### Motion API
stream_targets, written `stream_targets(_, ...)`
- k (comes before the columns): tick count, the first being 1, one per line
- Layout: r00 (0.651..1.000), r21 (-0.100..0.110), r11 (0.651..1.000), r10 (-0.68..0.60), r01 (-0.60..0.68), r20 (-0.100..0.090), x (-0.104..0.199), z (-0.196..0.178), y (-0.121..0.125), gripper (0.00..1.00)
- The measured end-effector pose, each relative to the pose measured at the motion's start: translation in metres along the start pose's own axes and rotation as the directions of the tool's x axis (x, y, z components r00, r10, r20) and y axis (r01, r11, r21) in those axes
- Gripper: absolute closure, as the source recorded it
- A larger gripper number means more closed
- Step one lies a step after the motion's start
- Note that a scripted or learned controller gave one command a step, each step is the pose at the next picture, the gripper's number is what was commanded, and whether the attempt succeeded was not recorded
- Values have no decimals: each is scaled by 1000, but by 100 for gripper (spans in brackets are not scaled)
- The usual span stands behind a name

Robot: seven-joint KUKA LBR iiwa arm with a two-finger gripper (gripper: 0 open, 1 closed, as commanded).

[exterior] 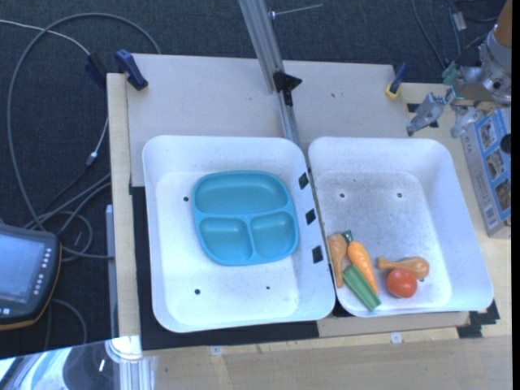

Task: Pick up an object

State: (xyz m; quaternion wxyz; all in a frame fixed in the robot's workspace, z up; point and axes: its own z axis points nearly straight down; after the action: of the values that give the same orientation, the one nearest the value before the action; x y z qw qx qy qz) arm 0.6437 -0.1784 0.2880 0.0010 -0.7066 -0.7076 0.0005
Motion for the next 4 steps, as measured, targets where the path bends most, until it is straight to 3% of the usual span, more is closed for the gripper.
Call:
stream_targets(1, 1000, 0, 1000, 0, 0, 1, 0, 0, 0, 0)
stream_targets(4, 1000, 5, 1000, 1, -1, -1, 10, 154, -5, 0)
